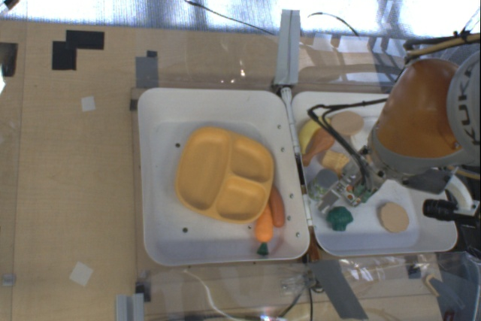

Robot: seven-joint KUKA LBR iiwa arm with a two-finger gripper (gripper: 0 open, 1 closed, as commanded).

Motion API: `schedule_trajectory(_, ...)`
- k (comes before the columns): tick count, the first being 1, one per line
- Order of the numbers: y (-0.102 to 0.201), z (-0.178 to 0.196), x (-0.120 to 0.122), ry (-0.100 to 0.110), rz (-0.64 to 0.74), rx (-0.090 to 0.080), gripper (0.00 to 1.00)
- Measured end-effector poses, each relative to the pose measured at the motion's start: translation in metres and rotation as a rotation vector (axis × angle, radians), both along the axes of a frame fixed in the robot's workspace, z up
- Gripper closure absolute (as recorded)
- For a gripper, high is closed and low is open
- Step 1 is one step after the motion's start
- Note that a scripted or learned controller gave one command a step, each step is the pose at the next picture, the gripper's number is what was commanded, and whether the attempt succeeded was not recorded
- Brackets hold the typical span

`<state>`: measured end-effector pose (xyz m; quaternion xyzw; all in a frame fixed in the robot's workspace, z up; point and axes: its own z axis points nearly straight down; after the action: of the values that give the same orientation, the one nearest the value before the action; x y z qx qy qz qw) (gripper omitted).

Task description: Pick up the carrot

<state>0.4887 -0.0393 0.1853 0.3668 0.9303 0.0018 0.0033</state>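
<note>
Carrot-picking means we must cross bins: the orange plastic carrot (pixel 264 225) lies near the left white bin (pixel 150 184)'s front edge beside the yellow divided plate (pixel 225 173), while our hand (pixel 336 190), whose state we cannot tell, hovers over the right bin (pixel 436 237).

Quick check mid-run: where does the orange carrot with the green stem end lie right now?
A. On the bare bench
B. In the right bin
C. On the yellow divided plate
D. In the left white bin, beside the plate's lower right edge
D: the orange carrot lies on the left white bin floor, against the yellow divided plate edge.
</note>
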Motion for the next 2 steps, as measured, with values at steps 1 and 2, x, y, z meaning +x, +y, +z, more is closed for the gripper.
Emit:
schedule_trajectory(1,-0.005,0.000,0.001,0.003,-0.319,0.001,0.00)
schedule_trajectory(2,-0.005,0.011,0.004,-0.002,-0.310,0.002,1.00)
